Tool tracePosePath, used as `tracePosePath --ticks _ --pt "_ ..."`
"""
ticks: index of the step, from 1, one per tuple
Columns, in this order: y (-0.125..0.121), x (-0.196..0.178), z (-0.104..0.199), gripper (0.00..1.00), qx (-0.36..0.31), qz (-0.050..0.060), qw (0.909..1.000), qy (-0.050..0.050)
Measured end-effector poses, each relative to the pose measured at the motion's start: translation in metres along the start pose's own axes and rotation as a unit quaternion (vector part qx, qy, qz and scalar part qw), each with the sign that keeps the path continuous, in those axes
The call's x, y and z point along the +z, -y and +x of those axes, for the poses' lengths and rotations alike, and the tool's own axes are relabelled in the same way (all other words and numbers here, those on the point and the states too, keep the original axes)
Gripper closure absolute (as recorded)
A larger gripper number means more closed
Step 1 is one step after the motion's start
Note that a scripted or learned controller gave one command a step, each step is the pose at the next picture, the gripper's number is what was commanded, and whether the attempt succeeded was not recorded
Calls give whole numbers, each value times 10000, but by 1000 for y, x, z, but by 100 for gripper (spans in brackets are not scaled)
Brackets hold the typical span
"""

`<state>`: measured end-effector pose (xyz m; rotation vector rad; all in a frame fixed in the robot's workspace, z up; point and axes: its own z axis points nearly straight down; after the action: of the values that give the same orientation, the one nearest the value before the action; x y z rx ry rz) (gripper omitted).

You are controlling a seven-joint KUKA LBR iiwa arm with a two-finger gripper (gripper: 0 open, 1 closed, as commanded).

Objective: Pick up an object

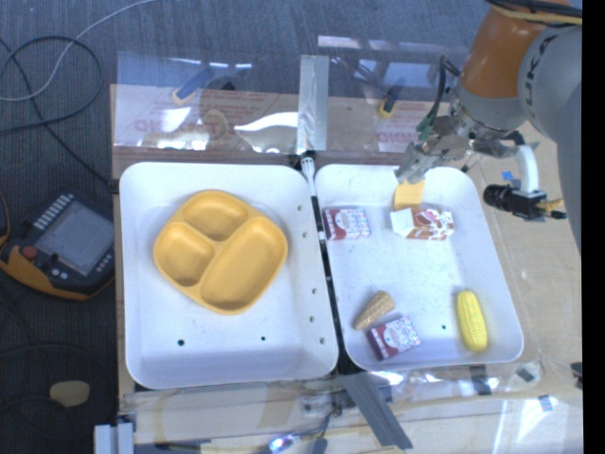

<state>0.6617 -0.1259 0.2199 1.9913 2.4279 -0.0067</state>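
One gripper [417, 170] hung over the right bin's [492, 263] far edge, its fingers closed on a yellow cheese wedge [409, 195] lifted just above a white carton [423, 222].

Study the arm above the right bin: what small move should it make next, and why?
Probably lower a little toward the yellow block. The gripper sits at the right bin's far edge, right over that block, with nothing visibly between its fingers. The carton lies just beside the block, so a straight descent seems safest.
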Motion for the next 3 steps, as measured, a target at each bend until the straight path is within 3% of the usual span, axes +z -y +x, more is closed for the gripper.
tracePosePath --ticks 1,2,3 --pt "0 0 0 0 -1 1 10000 0" --pt "6 118 -61 0 468 -2 9989 -4" --pt "6 109 -62 100 462 7 9989 15"
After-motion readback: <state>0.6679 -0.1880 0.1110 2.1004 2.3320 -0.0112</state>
